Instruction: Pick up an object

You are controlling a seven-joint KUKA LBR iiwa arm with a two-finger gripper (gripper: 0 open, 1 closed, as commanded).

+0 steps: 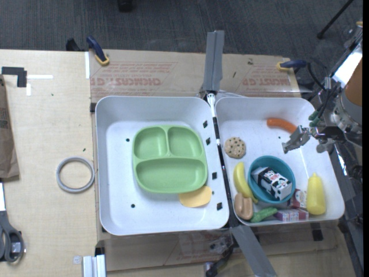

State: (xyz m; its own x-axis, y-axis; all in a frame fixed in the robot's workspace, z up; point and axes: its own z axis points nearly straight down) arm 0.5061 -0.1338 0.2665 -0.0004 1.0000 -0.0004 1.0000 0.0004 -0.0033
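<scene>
Up on the bench sit two white bins side by side. The left bin point(109, 172) has a green plate point(170, 158) in it, with three parts. A flat yellow chip point(196, 197) peeks out from under the plate's near edge, touching it.

The right bin point(253, 111) has lots of small things. A cookie point(234, 147) lies near the wall between the bins. An orange carrot point(281, 124) lies toward the far side. A blue bowl point(271, 179) sits in the middle, and a black and white toy point(274, 182) is inside the bowl. A banana point(240, 179) lies just left of the bowl, touching its side. Below the banana is a tan, peach-like piece point(243, 206), and next to that a green pea pod point(264, 214). A small red and white box point(292, 212) lies at the near edge. A yellow pear-shaped thing point(315, 194) sits at the right side, just beside the box.

The gripper point(295, 139) comes in from the right and hangs over the right bin, between the carrot and the bowl. Its fingers are spread a little, and nothing is between them. It is near the carrot but not touching it.

Left of the bins, on the bench, lies a grey ring point(75, 173).
</scene>
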